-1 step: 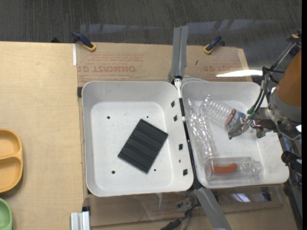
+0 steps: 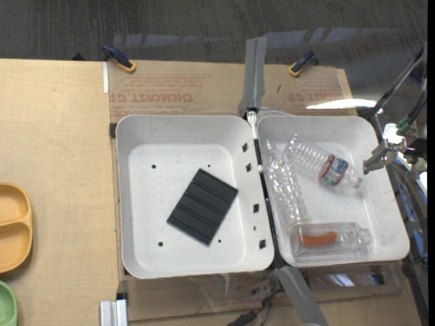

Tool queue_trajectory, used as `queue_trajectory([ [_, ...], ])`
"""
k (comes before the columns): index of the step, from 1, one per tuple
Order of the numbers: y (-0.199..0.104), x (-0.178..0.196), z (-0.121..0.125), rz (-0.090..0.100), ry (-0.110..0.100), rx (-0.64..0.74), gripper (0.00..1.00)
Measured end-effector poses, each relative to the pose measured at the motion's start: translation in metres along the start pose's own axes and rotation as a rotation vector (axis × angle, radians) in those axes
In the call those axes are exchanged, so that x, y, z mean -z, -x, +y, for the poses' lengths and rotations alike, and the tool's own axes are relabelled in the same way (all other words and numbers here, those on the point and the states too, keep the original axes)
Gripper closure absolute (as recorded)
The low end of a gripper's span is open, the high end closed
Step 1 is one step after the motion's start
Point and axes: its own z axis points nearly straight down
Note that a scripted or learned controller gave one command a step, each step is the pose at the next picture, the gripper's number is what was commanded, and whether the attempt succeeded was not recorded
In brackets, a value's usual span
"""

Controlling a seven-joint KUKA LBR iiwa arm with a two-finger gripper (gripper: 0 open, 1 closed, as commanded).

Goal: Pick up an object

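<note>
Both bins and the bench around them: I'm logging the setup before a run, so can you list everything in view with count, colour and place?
bins: two, white, side by side mid-bench
ridged pad: one, black, lying flat at a slant in the left bin
plastic bottles: three, clear, in the right bin; one with a red and blue label at the back, one along the left wall, one with a red-orange patch at the front
cardboard sheet: one, brown, under and behind the bins
clamps: two, blue and orange, on the cardboard's far edge
divided tray: one, orange-yellow, at the bench's left edge
dish: one, green, bottom left corner, mostly cut off
gripper: one, grey metal, at the right bin's right rim
</note>
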Motion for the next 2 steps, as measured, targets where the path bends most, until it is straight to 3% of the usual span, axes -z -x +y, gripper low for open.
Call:
queue_trajectory([
  [1,-0.009,-0.122,0.049,0.002,-0.003,0.041,0.0],
  [2,0.005,-0.223,0.089,0.001,-0.004,-0.045,0.0],
])
